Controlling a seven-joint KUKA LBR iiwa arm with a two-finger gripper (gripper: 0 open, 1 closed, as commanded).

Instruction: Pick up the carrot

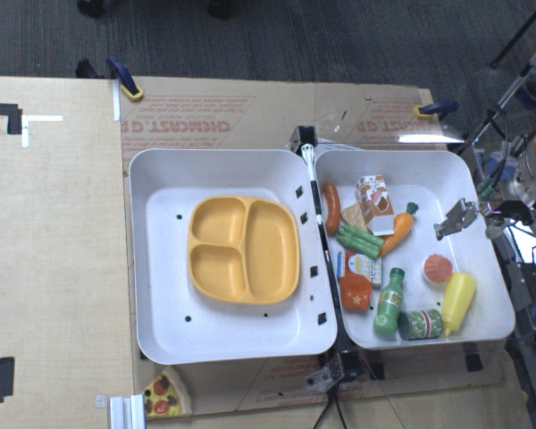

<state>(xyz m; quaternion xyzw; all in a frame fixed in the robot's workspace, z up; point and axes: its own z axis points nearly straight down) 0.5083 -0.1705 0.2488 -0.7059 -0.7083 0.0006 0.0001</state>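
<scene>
Right bin [482, 329]: carrot [398, 231] tip overlaps green pod; hand [456, 219] blurred.

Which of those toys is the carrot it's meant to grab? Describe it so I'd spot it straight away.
Look at the right bin, the one crowded with toy food, beside the left bin that holds a yellow divided plate. Near its middle lies the carrot, slanted, with its tip against a green bean pod. It is the only orange cone with a small green top; the sausage nearby is darker and blunt-ended.
</scene>
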